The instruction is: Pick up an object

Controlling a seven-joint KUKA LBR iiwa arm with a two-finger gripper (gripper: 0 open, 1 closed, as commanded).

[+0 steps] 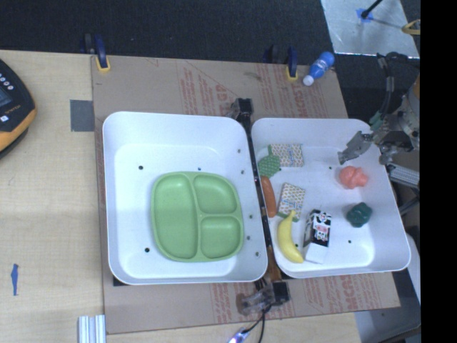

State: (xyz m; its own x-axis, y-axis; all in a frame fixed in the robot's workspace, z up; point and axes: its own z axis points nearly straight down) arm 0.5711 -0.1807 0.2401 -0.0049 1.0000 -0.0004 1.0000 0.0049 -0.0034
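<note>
Several items sit in my right bin (385, 259), and with the claw (365, 147) poised just above the pink lump (352, 177), its grip unreadable from here, I'd drop straight down and centre over it before closing.

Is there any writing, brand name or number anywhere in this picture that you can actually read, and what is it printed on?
No text can be read for certain.
Brown cardboard sheet under the bins: rows of faint red print, too blurred to read.
Small black and white carton in the right bin: a printed pattern, too small to make out.
Yellow and black device at the left edge: small buttons or markings, unreadable.
</note>
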